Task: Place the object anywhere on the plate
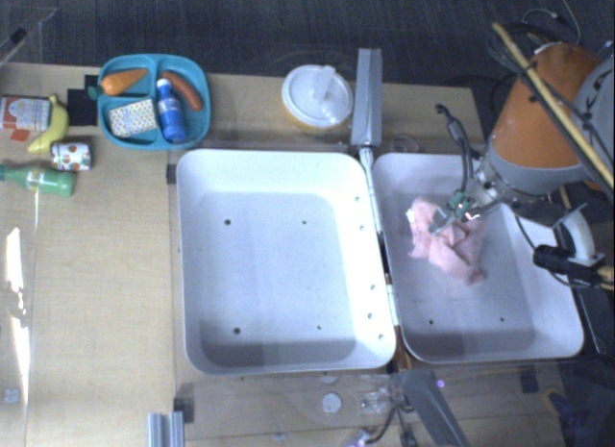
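Gripper (459, 212) down in right bin (538, 339), right on top edge of pink lump (440, 243) — lump spreads just below and toward left of it, long axis slanting down-right. Grip state: cannot tell. Plate (197, 99) far off to left, beyond left bin (279, 272).
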You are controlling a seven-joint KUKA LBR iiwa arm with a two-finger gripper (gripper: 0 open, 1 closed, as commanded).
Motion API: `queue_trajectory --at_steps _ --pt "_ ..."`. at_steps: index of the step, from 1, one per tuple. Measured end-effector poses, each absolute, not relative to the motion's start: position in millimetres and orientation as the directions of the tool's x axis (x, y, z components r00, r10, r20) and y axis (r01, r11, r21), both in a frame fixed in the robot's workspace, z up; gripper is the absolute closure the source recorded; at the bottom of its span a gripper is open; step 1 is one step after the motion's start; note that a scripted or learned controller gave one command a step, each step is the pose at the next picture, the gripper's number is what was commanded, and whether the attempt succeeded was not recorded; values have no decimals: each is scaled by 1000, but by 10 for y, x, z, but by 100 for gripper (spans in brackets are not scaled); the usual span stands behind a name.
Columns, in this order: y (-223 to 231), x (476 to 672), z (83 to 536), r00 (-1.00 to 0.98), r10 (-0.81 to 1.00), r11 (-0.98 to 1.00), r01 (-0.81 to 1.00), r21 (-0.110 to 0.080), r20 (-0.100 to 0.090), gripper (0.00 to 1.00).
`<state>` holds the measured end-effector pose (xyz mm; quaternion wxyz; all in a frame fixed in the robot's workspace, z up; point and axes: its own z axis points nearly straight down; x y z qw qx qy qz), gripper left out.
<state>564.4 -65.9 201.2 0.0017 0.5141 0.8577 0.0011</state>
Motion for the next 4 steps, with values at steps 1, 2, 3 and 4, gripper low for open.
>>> queue_trajectory --at_steps 1,2,3,4 --pt "-640 5659 2242 -477 879 477 879 3 -2 100" --pt "-150 5509 2145 -784 620 784 620 2 -1 100" --pt "317 5374 2269 -965 263 965 263 2 -3 100" --pt "824 5285 2255 -1000 -3 1000 -3 2 -3 100"
